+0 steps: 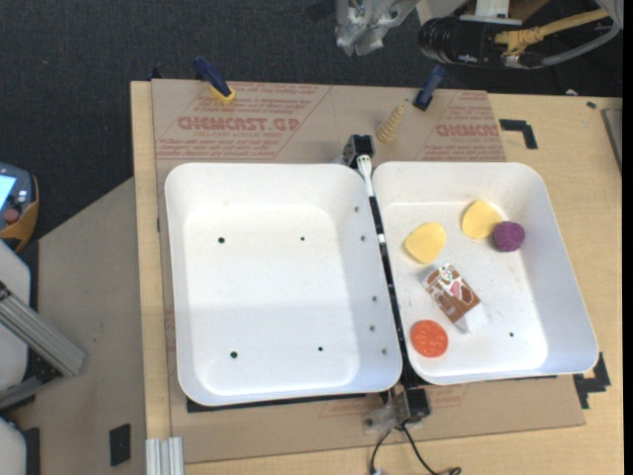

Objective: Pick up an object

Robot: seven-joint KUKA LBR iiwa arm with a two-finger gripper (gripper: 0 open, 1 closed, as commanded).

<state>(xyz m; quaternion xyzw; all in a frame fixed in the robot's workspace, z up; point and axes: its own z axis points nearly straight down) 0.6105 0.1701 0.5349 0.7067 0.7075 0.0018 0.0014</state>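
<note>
Camera view recorded 5 objects in the right bin point(554, 265); gripper point(368, 18) hung beyond the bench, state indeterminate. Recommended target: isolated purple ball point(507, 236), approached vertically.

Desk point(593, 166) and dark floor point(69, 57) seen from above

A pale wooden desk is lying below the pincer point(368, 30), and a brown cardboard sheet point(297, 117) with red lettering is covering its middle, directly beneath the pincer. Two blue clamps are gripping the sheet's far edge: one point(213, 79) to the pincer's left, one point(428, 85) just to its lower right. Dark carpeted floor is spreading out to the left of the pincer and past the desk's corner. Far below and left of the pincer, a grey metal bar point(35, 330) is slanting across the floor. Light is falling evenly, casting soft shadows.
</note>
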